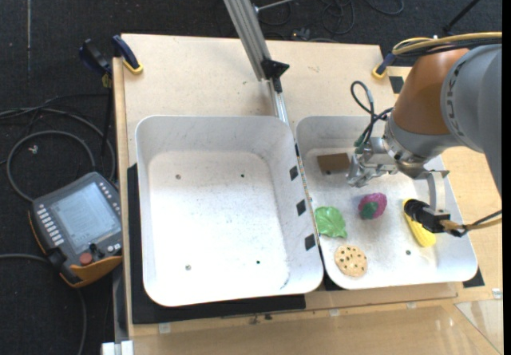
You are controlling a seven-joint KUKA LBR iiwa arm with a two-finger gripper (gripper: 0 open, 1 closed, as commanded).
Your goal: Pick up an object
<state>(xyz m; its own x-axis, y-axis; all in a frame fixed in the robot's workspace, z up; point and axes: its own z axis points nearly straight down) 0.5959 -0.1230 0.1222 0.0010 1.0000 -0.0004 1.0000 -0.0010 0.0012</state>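
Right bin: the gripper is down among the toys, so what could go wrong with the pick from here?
1. The gripper is at the right edge of the brown block, not over its middle; a grasp here may clip a corner or shove the block away.
2. The purple toy lies just below the gripper, so a sideways move could knock it.
3. The block lies near the left wall of the right bin, leaving little finger room.

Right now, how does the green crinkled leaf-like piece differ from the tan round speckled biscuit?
The green crinkled leaf-like piece is irregular and lobed; the tan round speckled biscuit is a neat disc. The green piece lies by the right white bin's left wall; the biscuit sits nearer its front rim. Both lie flat in that bin.
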